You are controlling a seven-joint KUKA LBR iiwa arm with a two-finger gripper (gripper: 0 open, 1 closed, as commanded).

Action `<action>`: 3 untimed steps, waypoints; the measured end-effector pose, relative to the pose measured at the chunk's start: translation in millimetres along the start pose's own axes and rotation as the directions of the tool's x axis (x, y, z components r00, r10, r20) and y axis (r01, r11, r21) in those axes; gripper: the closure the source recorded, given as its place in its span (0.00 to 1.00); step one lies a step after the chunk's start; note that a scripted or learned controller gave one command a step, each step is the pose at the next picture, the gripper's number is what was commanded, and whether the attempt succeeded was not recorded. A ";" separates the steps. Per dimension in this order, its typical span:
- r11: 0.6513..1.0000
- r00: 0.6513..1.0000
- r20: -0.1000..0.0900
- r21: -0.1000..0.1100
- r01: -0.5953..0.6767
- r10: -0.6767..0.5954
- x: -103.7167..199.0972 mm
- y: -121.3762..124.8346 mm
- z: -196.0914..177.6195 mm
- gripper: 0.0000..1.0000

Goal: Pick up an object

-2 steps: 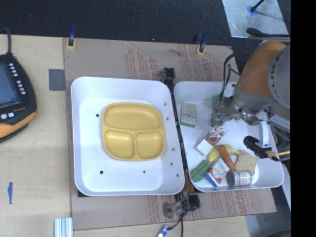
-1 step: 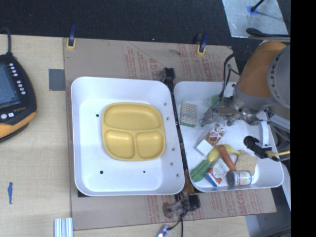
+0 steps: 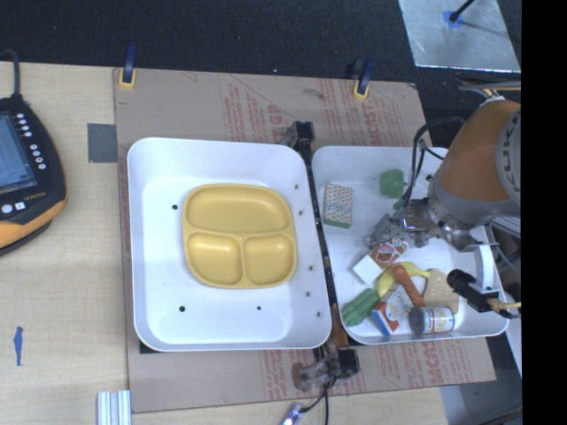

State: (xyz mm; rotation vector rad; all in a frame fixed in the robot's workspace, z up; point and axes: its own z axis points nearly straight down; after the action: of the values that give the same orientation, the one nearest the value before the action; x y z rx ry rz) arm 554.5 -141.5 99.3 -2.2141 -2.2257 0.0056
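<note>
My gripper (image 3: 386, 231) reaches down into the right bin (image 3: 353, 162) from the right, its metal tip just above a small red and white item (image 3: 386, 253). Below the tip lies a pile: a yellow banana (image 3: 387, 281), an orange sausage-like piece (image 3: 408, 282), a green vegetable piece (image 3: 359, 308), a small can (image 3: 434, 320) and a white card (image 3: 366, 266). A patterned sponge-like block (image 3: 337, 204) and a green cube (image 3: 392, 182) lie apart near the bin's back. I see nothing clearly held between the fingers.
The left bin (image 3: 151, 237) holds a yellow divided plate (image 3: 239, 235). A teach pendant (image 3: 25, 180) lies on the bench at far left. Clamps (image 3: 361, 80) hold the cardboard at the back. The arm's orange band (image 3: 474, 153) overhangs the right bin's far side.
</note>
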 end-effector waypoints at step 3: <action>1.000 1.000 -0.001 -0.003 -0.001 0.001 -68.8 101.7 6.6 0.00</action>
State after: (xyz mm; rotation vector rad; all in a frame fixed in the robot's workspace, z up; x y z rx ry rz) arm 656.5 -209.8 92.3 -2.2167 -2.2250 0.0017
